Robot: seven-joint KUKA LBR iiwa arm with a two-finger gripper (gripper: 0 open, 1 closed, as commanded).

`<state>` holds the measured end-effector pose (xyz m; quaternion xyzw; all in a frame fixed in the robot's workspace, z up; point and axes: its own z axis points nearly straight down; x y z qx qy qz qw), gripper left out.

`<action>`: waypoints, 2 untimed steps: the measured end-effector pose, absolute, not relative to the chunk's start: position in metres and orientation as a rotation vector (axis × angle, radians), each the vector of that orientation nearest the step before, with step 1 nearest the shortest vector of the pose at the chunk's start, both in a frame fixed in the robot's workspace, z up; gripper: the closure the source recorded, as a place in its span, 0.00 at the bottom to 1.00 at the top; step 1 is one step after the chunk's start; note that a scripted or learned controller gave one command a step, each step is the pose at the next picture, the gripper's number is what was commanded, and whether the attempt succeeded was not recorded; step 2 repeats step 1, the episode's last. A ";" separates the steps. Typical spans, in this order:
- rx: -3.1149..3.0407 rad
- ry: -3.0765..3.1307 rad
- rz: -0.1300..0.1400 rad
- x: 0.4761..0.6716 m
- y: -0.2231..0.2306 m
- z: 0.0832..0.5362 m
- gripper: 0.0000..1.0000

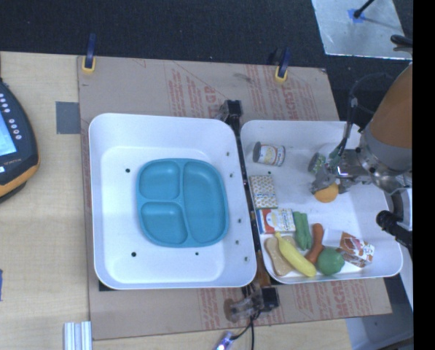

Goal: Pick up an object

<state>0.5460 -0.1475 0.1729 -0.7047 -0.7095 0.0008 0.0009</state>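
My gripper [326,179] hangs over the right bin [297,133], reaching in from the right. A small orange round object [326,192] sits directly under its fingers, touching or nearly so. Whether the fingers grip it is unclear. Along the bin's near side lie a yellow banana [296,257], a green pepper-like piece [302,229], an orange carrot [316,240], a green round fruit [331,262], a slice of bread [275,254] and a red-and-white packet [357,249]. A small can [269,154] lies on its side at the bin's far left.
The left bin [115,254] holds a blue divided plate [182,201]. A checkered packet [263,191] and a small carton [277,219] lie along the right bin's left wall. A pendant controller [4,141] rests on the bench at far left.
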 end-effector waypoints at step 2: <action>-2.214 -2.225 0.003 0.591 -0.074 0.192 1.00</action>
